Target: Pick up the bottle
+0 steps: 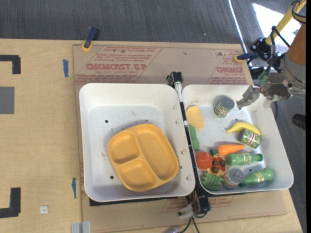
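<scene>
Two green bottles lie on their sides in the right bin [284, 169]. One bottle [242, 159] rests just below an orange carrot [231, 149]. The other bottle [258, 177] lies near the bin's front right corner, beside a grey can [236, 174]. My gripper [247, 97] hangs over the bin's back right part, next to a green-labelled can [223, 106]. It is well behind both bottles and nothing shows in its grasp.
The right bin also holds a banana [243, 127], a second can [250, 139], a yellow piece [194, 116], a green vegetable [194, 138], red toy food [204, 159] and leafy greens [211, 181]. A yellow divided plate [142, 156] lies in the left bin [92, 101].
</scene>
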### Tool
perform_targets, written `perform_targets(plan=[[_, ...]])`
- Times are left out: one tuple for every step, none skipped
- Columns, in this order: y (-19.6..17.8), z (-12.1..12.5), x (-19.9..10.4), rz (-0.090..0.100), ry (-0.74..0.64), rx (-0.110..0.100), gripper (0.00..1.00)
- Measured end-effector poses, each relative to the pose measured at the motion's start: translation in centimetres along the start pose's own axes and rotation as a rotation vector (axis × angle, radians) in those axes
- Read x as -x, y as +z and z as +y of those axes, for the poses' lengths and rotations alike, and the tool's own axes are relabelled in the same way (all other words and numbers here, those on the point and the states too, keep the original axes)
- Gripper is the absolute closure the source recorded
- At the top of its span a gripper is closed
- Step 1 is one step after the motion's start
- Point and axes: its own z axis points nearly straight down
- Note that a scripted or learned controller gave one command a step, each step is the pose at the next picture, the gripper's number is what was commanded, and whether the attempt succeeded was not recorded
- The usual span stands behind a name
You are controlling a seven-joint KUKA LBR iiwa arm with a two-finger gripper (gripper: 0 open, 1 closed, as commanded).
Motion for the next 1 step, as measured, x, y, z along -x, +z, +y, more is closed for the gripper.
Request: perform_targets(plan=[[7.60, 4.45, -12.93, 0.001, -0.356, -0.001, 0.00]])
